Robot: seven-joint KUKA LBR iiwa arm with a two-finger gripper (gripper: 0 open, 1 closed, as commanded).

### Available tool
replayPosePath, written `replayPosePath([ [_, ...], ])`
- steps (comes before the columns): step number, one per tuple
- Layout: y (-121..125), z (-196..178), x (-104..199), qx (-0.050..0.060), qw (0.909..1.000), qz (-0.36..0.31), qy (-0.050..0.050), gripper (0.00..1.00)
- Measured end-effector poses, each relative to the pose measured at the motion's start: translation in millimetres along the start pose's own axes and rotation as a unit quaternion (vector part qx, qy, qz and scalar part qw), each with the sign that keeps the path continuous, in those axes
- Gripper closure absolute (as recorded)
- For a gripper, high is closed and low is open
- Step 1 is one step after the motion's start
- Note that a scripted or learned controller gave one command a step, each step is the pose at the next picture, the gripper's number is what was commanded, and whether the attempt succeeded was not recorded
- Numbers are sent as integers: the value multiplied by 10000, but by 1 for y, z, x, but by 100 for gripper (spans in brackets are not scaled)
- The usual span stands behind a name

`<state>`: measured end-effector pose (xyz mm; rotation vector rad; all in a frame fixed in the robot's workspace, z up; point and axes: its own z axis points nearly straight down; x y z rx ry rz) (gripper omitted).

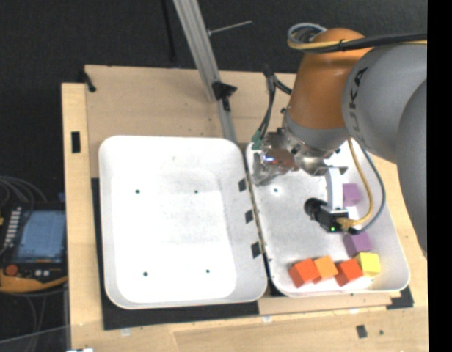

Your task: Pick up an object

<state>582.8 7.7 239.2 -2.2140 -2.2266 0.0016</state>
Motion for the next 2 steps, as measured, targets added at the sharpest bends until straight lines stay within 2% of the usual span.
replayPosePath([
  [1,-18,-8,46,-7,10000,-10,9,100],
  [2,-44,-1,79,-1,10000,-1,1,100],
])
